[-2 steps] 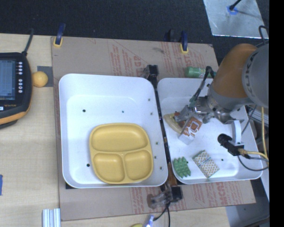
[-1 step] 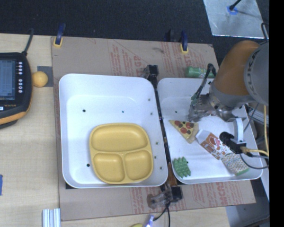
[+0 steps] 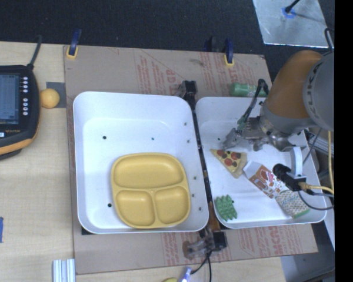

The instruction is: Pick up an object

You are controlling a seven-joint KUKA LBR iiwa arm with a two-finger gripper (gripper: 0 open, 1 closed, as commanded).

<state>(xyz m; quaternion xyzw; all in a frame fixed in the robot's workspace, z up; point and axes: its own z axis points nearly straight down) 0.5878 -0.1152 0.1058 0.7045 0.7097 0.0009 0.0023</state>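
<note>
The right bin (image 3: 212, 113) holds a pizza-slice toy (image 3: 231, 160) near its middle, a green studded toy (image 3: 226, 207) at the front left, and a red-and-white packet (image 3: 267, 180) with a speckled pouch (image 3: 293, 204) at the front right. My gripper (image 3: 240, 135) hangs low over the bin's back half, just behind the pizza slice. Nothing shows between its fingers. A yellow divided tray (image 3: 150, 189) lies in the left bin (image 3: 100, 122).
A teach pendant (image 3: 9, 110) and a yellow ball (image 3: 49, 97) lie left of the bins. A green object (image 3: 242, 90) sits behind the right bin. Clamps (image 3: 188, 89) grip the bins at back and front. The arm's orange band (image 3: 294, 84) looms over the right bin's back right.
</note>
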